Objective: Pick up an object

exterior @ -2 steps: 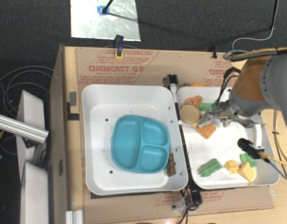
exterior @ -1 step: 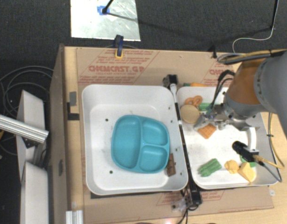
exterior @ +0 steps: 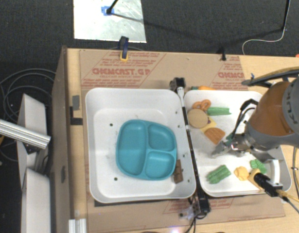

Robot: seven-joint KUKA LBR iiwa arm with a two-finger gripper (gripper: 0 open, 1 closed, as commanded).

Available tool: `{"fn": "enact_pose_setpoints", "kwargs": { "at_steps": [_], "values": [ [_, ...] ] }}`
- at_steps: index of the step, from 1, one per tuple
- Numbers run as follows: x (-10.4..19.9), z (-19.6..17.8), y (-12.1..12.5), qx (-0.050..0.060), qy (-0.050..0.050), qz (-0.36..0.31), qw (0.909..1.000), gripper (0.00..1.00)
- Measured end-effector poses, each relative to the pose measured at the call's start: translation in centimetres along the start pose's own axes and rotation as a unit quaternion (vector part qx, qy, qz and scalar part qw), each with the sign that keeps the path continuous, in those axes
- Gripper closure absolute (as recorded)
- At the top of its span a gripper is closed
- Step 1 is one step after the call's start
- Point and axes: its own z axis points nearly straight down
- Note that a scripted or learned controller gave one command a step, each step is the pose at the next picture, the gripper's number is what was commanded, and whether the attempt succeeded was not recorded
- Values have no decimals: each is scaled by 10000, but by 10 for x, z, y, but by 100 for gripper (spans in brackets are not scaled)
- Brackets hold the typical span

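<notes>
The toys to pick from lie in the right bin [exterior: 271, 181]. Near its top left there is a pretzel [exterior: 202, 105], with a long green toy [exterior: 218, 111] just beside it on the right. Under the pretzel sits a round tan cookie [exterior: 198, 119]. Below that is an orange-brown wedge [exterior: 215, 134], a bit like a slice of toast. Lower down lies a bumpy green pickle toy [exterior: 219, 174]. To its right is a small yellow toy [exterior: 241, 173], and next to that a small green piece [exterior: 257, 165].

The gripper [exterior: 222, 148] hangs low in the right bin, just under the orange-brown wedge and above the green pickle toy. Its grey tips point to the left. I cannot tell how wide they are, and I see no toy between them.

The arm [exterior: 273, 113] comes in from the right. It has a big orange band and it covers part of the right bin.

The left bin [exterior: 103, 106] holds a blue plate [exterior: 146, 149] with three sections. A small brown thing [exterior: 178, 172] lies by the bin's right wall, touching the plate's edge.

Both bins sit on a brown cardboard sheet [exterior: 139, 69] with red print.
</notes>
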Motion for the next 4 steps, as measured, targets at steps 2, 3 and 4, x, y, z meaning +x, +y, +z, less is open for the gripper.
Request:
{"fn": "enact_pose_setpoints", "kwargs": {
  "at_steps": [2, 3, 4],
  "values": [
    [-10, -1, 25, -14, -2, -11, 10000, 0],
    [-9, -3, 107, -77, -13, -59, 10000, 0],
    [-19, -1, 30, -1, 3, -9, 10000, 0]
  ]
}}
